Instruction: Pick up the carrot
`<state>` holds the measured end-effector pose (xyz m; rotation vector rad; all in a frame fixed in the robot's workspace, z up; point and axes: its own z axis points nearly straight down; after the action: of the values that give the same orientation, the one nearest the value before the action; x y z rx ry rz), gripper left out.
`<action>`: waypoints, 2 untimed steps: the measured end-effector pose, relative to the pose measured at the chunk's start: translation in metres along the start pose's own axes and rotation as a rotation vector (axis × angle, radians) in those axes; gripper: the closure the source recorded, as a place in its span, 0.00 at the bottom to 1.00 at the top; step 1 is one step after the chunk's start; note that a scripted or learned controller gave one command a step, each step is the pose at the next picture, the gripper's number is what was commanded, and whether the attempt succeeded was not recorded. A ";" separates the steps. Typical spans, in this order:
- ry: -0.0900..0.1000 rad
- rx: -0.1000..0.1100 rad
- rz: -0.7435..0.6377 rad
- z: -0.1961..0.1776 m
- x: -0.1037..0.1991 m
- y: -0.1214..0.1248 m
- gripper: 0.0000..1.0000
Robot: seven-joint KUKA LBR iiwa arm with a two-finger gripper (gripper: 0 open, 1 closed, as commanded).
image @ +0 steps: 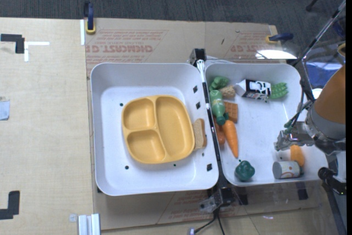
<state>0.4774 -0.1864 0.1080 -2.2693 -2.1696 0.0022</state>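
Note:
The carrot (230,138) is orange with a green leafy top and lies in the right bin (258,132) near its left wall, tip pointing toward the front. A smaller orange-red piece (220,137) lies right beside it on the left. My gripper (285,141) hangs over the right side of the same bin, well to the right of the carrot and apart from it. Nothing of the carrot is near its tip. The arm's orange band (336,100) shows at the right edge.
Right bin: a green broccoli (245,171) at the front, a small can (286,169) and an orange piece (297,154) below the gripper, a black-and-white carton (255,89), and green vegetables (219,84). Left bin (104,135): a yellow divided plate (157,129) and a bread slice (199,134).

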 end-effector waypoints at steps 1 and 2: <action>0.002 -0.004 -0.038 0.016 -0.027 0.003 0.00; 0.001 -0.007 -0.035 0.007 -0.027 0.005 1.00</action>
<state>0.4813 -0.2141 0.1011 -2.2339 -2.2119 -0.0061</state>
